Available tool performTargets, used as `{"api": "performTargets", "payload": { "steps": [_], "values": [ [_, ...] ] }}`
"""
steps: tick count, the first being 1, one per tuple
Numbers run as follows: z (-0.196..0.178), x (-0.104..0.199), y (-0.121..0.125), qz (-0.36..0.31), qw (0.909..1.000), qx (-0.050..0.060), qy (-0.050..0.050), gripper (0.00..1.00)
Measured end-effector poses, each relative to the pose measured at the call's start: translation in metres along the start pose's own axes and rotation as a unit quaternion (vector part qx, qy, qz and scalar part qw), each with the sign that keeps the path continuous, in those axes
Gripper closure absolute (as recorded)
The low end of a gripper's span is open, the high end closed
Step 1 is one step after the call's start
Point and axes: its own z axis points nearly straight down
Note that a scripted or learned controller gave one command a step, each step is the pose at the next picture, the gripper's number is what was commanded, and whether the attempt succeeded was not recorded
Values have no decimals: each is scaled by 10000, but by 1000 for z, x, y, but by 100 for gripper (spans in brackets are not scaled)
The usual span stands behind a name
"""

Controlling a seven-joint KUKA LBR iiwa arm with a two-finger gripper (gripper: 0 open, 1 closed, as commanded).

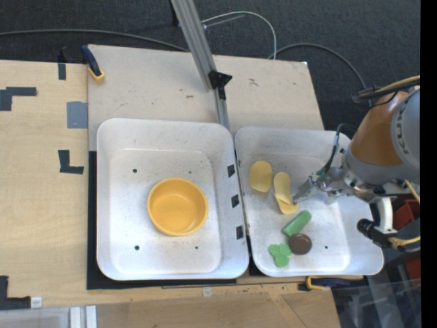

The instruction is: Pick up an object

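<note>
The right bin (pixel 321 145) holds several small items: a rounded yellow piece (pixel 260 175), a longer yellow piece (pixel 283 193), a green oblong block (pixel 298 222), a brown round item (pixel 299 244) and a small green toy (pixel 279 253). My gripper (pixel 303 192) reaches in low from the right. Its tip is right beside the right edge of the longer yellow piece, just above the green block. Nothing is lifted off the bin floor. The orange band of the arm (pixel 382 139) sits over the bin's right rim.
A yellow bowl (pixel 177 206) sits in the middle of the left bin (pixel 116 142). A grey metal pole (pixel 198 36) slants across the back toward the divide between the bins. Cables trail over the dark floor behind the bench.
</note>
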Motion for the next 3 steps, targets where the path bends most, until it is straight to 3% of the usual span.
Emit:
{"api": "performTargets", "payload": {
  "steps": [1,3],
  "values": [
    [-12,0,1,-12,10000,-9,-2,100],
    [-116,12,5,-11,10000,-51,-12,100]
  ]
}}
